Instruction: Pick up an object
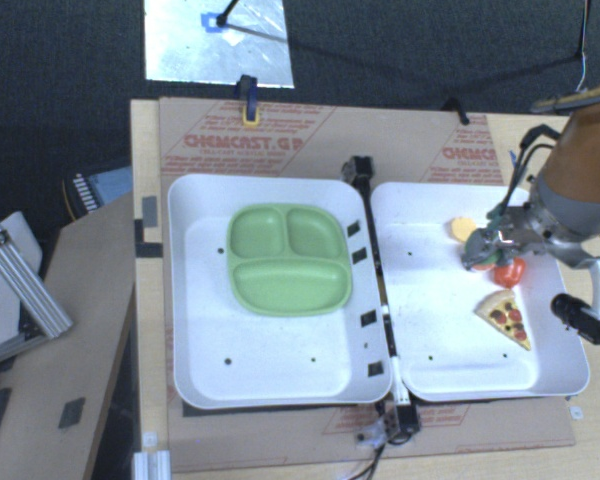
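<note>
In the right bin [450,368] lie a yellow round piece [463,229], a red tomato-like piece [510,271] and a pizza slice toy [507,318]. My gripper [483,255] reaches in from the right and sits low in the bin, just below the yellow piece and right against the left side of the red piece. Nothing shows held between its parts.
The left bin [200,368] holds a green divided plate [287,260]. A black clip divider [372,268] runs between the two bins. Cardboard [280,133] lies under the bins, with a yellow clamp [250,103] at the back.
</note>
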Motion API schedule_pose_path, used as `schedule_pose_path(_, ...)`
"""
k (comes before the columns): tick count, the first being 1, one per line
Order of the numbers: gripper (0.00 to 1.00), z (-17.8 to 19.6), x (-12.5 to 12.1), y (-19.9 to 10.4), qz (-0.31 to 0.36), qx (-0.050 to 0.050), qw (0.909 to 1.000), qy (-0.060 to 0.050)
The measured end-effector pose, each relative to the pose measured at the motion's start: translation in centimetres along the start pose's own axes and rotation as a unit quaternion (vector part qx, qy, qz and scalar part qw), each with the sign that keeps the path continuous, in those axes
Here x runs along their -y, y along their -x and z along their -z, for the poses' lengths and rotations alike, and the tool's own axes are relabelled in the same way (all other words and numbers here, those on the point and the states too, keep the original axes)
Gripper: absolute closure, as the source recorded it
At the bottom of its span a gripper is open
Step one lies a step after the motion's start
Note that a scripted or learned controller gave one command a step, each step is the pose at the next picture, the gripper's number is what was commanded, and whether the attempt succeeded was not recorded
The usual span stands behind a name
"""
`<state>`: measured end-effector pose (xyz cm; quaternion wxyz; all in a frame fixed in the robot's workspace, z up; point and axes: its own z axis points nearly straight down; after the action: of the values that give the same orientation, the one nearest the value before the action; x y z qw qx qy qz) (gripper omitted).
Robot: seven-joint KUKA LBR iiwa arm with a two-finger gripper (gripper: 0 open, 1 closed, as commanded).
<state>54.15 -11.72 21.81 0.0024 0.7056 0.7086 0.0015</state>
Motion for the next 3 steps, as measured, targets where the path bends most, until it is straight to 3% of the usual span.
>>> schedule_pose_path(1,1.0,5.3,-0.2,0.0,0.0,0.0,1.0,0.0)
schedule_pose_path(3,1.0,3.7,-0.9,-11.5,0.003,-0.002,1.0,-0.002)
